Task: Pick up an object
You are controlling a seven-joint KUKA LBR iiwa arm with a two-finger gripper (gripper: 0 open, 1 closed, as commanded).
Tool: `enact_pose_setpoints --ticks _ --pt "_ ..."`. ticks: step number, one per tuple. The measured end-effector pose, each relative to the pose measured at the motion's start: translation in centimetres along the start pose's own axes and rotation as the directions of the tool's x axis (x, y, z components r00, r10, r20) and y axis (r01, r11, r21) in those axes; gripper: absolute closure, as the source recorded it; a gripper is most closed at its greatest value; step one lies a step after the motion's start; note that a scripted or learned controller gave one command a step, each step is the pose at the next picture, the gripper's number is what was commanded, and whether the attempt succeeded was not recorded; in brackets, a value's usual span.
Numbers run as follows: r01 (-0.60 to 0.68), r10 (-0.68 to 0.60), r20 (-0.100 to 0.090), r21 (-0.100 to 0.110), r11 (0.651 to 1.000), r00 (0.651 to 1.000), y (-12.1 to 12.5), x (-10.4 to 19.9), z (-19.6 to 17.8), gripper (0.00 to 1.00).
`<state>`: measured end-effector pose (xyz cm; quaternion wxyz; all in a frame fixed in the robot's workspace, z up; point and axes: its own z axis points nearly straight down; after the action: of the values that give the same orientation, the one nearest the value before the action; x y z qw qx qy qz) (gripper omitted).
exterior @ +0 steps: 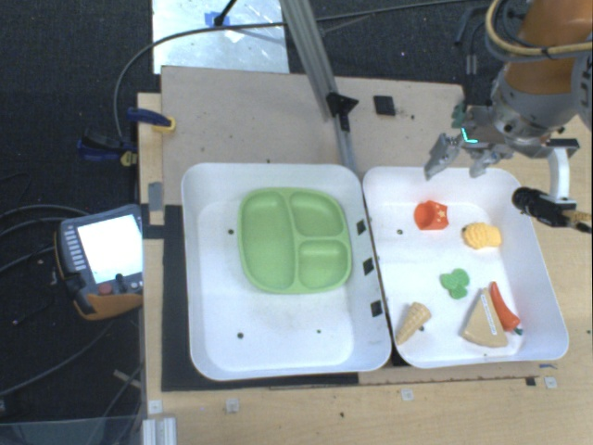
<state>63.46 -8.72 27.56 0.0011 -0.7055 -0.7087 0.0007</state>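
Camera view: gripper (460, 160) above right bin (547, 290) far rim, fingers apart, nothing between them. Orange object (431, 215) just below; green tray (296, 240) in left bin (208, 341).

The right bin (547, 276) carries five small toy foods. An orange-red piece (431, 215), lumpy and cupped, lies in the far half of the bin, nearer its left wall. Just to its right, apart from it, a yellow ridged piece (482, 236) lies on its side toward the right wall. A small green leafy piece (454, 283) sits flat near the middle of the bin. A tan cone (412, 321) lies tipped over by the near-left corner, its point toward the near edge. A tan wedge (484, 324) rests near the near-right corner, with a red strip (505, 309) touching its right side.
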Motion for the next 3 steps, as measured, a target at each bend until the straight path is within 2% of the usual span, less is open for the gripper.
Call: enact_pose_setpoints --ticks 1,2,3 --pt "0.0 0.0 0.0 -0.005 1.0 1.0 0.1 0.0 -0.2 0.0" --pt "0.002 -0.002 0.002 -0.006 1.0 1.0 0.9 0.5 5.2 0.0" --pt "-0.003 0.003 0.002 -0.004 1.0 1.0 0.3 -0.1 9.7 0.0"
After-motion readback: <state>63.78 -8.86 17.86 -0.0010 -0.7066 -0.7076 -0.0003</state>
